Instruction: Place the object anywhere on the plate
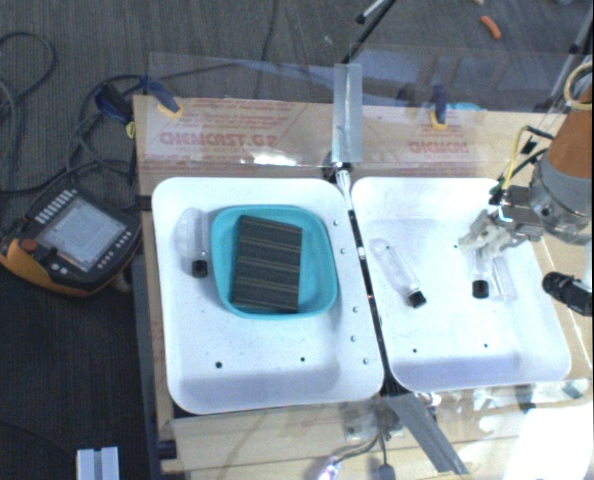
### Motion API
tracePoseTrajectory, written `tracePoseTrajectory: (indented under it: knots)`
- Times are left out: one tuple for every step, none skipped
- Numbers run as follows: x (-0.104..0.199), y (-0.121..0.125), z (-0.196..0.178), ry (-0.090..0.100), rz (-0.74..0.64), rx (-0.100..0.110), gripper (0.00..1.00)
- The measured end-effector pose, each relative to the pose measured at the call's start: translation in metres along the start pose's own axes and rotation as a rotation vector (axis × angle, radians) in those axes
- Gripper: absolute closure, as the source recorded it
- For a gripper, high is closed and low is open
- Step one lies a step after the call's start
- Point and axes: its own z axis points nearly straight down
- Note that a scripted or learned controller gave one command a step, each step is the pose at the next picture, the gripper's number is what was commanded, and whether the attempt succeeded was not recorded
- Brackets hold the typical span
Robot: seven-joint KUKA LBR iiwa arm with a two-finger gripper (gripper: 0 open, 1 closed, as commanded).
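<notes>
You see smooth white plastic bins (277, 378). The teal plate (322, 268) looks glossy; its dark block (267, 263) looks matt and ribbed.

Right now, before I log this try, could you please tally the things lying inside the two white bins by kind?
Clear vials with black caps: 3 (left bin; right bin and)
Teal plate: 1
Dark ribbed block, lying on the plate: 1
Total: 5
</notes>
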Motion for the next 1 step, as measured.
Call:
tracePoseTrajectory:
  knots:
    - [0.0,0.0,-0.0001,0.0,0.0,0.0,0.0]
